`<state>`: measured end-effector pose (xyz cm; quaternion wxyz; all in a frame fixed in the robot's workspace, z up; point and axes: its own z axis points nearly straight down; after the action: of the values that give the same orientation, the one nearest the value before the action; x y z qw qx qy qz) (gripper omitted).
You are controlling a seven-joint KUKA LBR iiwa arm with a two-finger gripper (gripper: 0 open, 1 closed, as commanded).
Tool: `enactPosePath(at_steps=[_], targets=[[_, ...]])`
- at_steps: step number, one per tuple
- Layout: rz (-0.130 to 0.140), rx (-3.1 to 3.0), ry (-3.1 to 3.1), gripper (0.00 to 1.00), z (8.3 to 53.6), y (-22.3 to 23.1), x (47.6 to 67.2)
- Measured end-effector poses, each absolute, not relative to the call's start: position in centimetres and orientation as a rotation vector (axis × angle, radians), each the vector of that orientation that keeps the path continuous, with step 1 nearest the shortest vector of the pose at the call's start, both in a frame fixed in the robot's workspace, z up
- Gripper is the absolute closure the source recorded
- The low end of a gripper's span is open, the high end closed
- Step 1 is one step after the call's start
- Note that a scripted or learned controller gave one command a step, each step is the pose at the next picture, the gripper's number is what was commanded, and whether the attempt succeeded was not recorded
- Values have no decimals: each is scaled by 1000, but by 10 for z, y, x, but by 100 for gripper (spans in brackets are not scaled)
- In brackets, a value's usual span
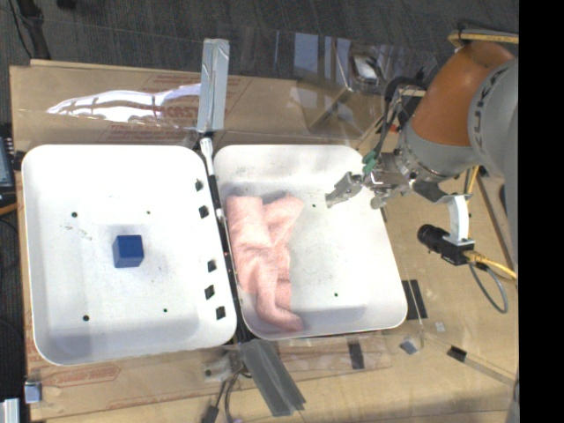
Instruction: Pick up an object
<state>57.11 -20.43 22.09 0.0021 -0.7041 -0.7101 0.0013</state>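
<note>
Two white bins point(53, 324) sat side by side on a cardboard-covered bench. Gripper point(344, 189), jaw state indeterminable, hovered over the right bin's upper edge, apparently approaching. Pink cloth point(263, 258) lay just below-left; blue cube point(129, 250) occupied the left bin. Descent onto the cloth seemed next.

Two shallow white bins side by side: left bin point(53, 236) in left half of frame, right bin point(352, 271) at centre.

One blue cube point(129, 250), left of centre in left bin.

One pink cloth point(263, 256) (crumpled, long; reads as single piece), along left side of right bin.

One arm point(467, 104), upper right of frame, one gripper point(345, 189) at its end.

Loose objects in bins, total: two, one per bin.
</note>
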Motion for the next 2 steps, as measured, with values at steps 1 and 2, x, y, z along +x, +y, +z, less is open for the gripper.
enactPosePath(at_steps=[1, 2], targets=[[6, -2352, -2074, 0, 113, -133, 576], [1, -2146, -2294, 0, 93, -115, 614]])
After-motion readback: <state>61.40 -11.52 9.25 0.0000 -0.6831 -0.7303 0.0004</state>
